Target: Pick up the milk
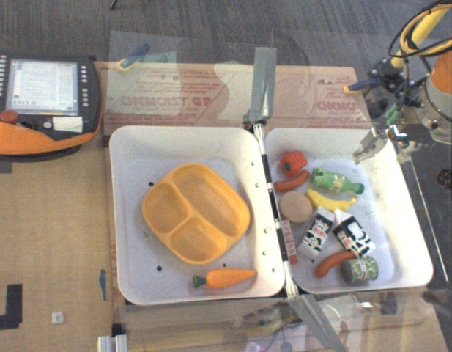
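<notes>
Two milk cartons lie in the right bin (412, 218), both w/ black-and-white cow print: one milk carton (316, 233) just below the round tan bun (296, 207), the second milk carton (354, 237) just right of it, tilted, nearly touching. Probably light toy boxes, stiff-sided, smooth so a bit slippery; best grip looks like across the narrow sides, mid-body, not the gabled top. Tight clutter around them, so fingers need a gap btwn the two.

Gripper (384, 144) hangs over the bin's upper right corner, well apart from both cartons. Fingers look spread apart, nothing btwn them.

Right bin also holds: tomato (292, 161), red sausage (291, 183) under it, green bottle (335, 182), banana (330, 200), another sausage (332, 262) below the cartons, and a green can (360, 270) beside that.

Left bin (127, 218) holds an orange divided tray (196, 213), 3 compartments, nothing in them. A carrot (224, 278) lies just below the tray, apart from it.
</notes>
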`<state>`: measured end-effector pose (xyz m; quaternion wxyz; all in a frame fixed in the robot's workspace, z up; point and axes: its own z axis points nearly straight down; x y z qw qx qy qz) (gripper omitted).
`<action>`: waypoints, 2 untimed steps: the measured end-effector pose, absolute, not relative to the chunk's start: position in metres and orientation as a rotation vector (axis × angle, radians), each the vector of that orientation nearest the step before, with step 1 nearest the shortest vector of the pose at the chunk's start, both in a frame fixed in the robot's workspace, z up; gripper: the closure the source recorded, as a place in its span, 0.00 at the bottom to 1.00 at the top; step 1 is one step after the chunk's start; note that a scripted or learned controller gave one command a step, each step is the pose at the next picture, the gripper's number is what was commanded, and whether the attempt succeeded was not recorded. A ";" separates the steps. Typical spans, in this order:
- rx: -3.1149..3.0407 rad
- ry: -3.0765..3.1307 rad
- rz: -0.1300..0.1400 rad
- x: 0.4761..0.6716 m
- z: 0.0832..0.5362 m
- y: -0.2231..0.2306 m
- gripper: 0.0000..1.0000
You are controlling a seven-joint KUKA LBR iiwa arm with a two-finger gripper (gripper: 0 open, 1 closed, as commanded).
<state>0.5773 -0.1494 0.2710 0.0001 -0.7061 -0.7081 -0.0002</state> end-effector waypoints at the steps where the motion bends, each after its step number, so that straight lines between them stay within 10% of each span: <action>1: -2.215 -2.228 -0.001 0.533 0.134 -0.128 0.00; 2: -2.197 -2.298 -0.038 0.505 0.112 -0.109 0.00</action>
